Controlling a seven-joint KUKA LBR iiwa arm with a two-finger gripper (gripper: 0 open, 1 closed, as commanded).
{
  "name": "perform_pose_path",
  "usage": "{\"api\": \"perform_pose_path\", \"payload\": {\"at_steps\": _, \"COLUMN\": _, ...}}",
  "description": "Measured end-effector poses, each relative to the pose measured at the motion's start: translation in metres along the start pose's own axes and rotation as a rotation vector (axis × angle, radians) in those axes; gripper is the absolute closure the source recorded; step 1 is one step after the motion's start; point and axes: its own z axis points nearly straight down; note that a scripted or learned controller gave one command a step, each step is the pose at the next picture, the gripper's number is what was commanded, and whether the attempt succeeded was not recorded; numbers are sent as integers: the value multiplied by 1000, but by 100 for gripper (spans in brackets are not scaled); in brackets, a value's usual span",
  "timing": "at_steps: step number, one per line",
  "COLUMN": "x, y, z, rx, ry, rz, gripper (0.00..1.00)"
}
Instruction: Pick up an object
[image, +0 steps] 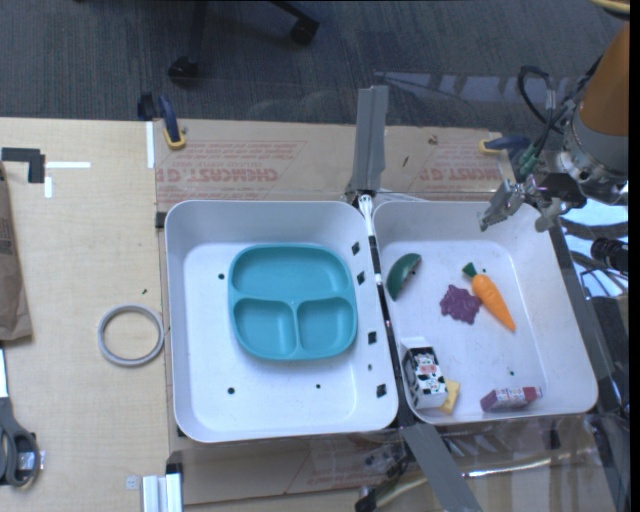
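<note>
Jaws (522, 206) spread open, holding nothing, above right bin's (570, 300) far edge; carrot (493, 300) lies below.

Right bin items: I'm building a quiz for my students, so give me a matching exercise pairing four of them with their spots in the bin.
Things:
1. toy carrot
2. purple grape bunch
3. green leaf-shaped piece
4. small milk carton

Places:
A. near the bin's front left corner, next to a small yellow piece
B. just left of the carrot, mid-bin
C. against the left wall, towards the back
D. right of centre, lying at a slant, green top towards the back

Pairs: 1-D, 2-B, 3-C, 4-A
</note>
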Motion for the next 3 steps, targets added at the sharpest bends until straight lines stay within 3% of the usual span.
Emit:
{"api": "perform_pose_path", "payload": {"at_steps": 1, "x": -20, "y": -25, "z": 175, "rx": 1, "ry": 1, "rz": 160, "gripper": 0}}
{"api": "perform_pose_path", "payload": {"at_steps": 2, "x": -22, "y": -22, "z": 188, "rx": -1, "ry": 2, "rz": 199, "gripper": 0}}
{"api": "perform_pose_path", "payload": {"at_steps": 3, "x": -23, "y": -22, "z": 179, "rx": -1, "ry": 2, "rz": 203, "gripper": 100}}
